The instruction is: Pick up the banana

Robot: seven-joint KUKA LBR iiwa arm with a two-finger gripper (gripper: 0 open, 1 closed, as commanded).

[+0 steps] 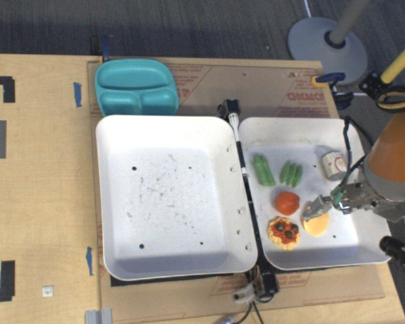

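1. The banana (316, 225) appears to be the pale yellow piece lying in the right bin (364, 252), toward its front right part. It is partly covered from above, so its full outline cannot be read.
2. The end effector (318, 209) sits directly over the banana's upper edge, touching or very nearly so. I cannot tell how far its fingers are spread, nor whether they have any hold on the fruit.
3. Judged from this, the step in hand is the grasp itself. To do it well, the fingers should straddle the banana's narrow width, go down close to the bin floor, and close fully before any lift.
4. Neighbours crowd the left side: a small tart with dark berries (285, 233) lies just beside the banana, and a red tomato (287, 202) sits near, above the tart. Keep the closing motion off these.
5. Two green vegetables (262, 169) and a small white container (333, 163) lie farther back, well apart.
6. The left bin (121, 140) and a teal tray (136, 86) on the counter (40, 181) play no part.
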